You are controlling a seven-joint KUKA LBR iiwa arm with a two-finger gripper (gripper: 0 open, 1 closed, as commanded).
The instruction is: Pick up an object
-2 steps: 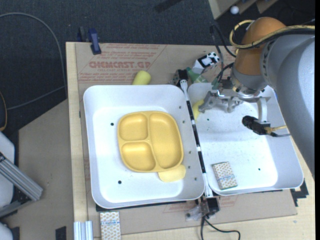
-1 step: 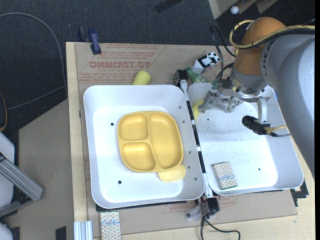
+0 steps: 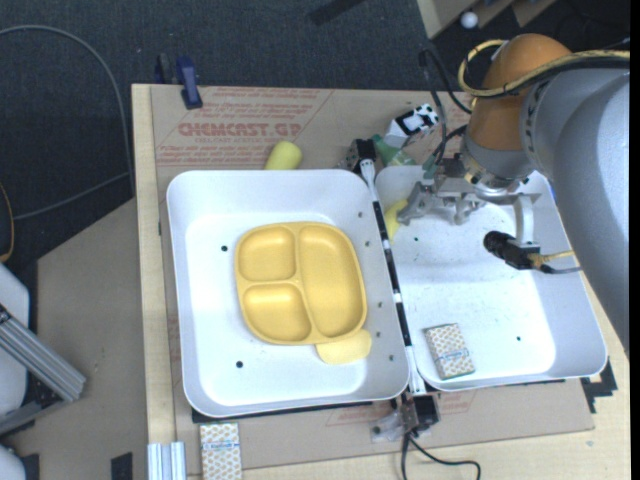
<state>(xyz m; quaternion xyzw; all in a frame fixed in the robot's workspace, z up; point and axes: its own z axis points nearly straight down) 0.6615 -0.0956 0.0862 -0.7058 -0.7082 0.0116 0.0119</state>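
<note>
Small packet point(image 3: 448, 350) near front, well apart | fingers point(image 3: 437, 200) at back-left corner, spread unclear

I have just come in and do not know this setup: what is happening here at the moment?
A grey robot arm with an orange band reaches in from the right, its gripper low over the far left corner of the right bin. A small yellow object lies near it there; nothing visibly sits between the fingers. A small patterned packet rests at that bin's near edge. The left bin holds a yellow divided plate.
</note>
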